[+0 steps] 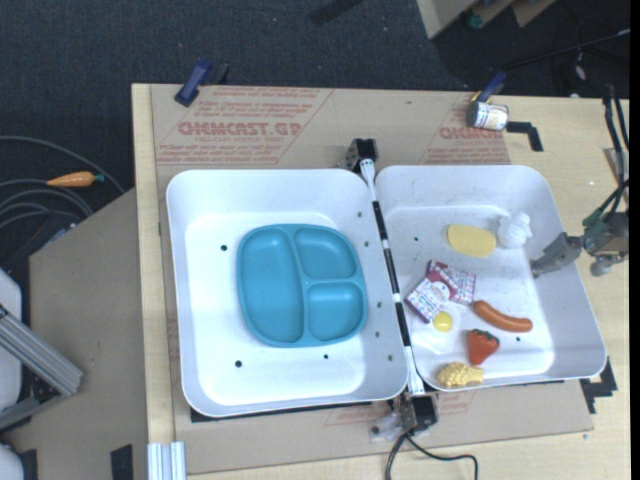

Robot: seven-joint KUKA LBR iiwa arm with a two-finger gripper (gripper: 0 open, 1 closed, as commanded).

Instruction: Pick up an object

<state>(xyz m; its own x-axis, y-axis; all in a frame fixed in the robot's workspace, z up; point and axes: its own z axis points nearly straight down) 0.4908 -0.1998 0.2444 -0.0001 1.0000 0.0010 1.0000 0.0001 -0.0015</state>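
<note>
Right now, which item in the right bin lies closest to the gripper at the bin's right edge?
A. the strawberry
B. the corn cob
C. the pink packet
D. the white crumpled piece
D: the white crumpled piece sits at the upper right of the right bin, just left of the gripper; the corn cob, strawberry and pink packet all lie farther off.

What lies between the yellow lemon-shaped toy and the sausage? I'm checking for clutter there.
In the camera view, the red-and-white packet partly fills the stretch between the yellow toy and sausage; the rest is bare bin floor.
</note>
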